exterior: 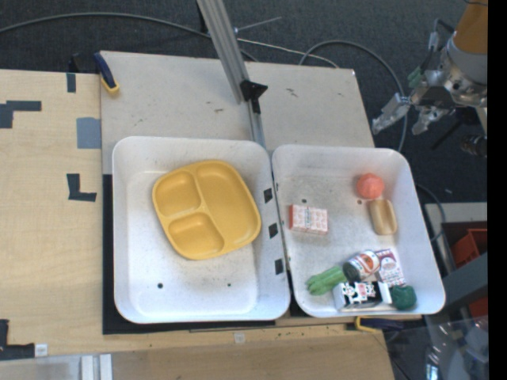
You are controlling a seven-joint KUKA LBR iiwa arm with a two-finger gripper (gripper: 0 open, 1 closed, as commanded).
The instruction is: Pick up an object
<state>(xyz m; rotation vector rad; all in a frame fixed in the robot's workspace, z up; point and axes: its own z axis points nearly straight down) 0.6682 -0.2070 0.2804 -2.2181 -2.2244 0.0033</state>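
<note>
Overhead, the scene reads as follows.
Arm: the grey arm with its orange band (pixel 475 18) enters at about 2 o'clock of the frame, outside both bins.
Gripper: the gripper (pixel 412 115) hangs over the dark floor just past the right bin's 1 o'clock corner; its two fingers look spread apart with nothing between them, though they are small and somewhat blurred.
Left bin: the left bin (pixel 131 291) holds a yellow divided plate (pixel 206 209), lying flat toward the bin's 12 o'clock half.
Right bin: the right bin (pixel 305 165) holds all the small objects.
Orange ball: the orange ball (pixel 369 186) sits at about 1 o'clock in that bin.
Tan piece: a tan oblong piece (pixel 383 216) lies just beside the ball, at its 5 o'clock.
Small carton: a small pink-and-white carton (pixel 308 219) lies near the bin's centre, toward 9 o'clock, well apart from the ball.
Cluster: at the bin's 5 o'clock corner lie a green toy (pixel 325 280), a can (pixel 364 265), a black-and-white carton (pixel 361 294) and a dark green ball (pixel 404 297), close together.
</note>
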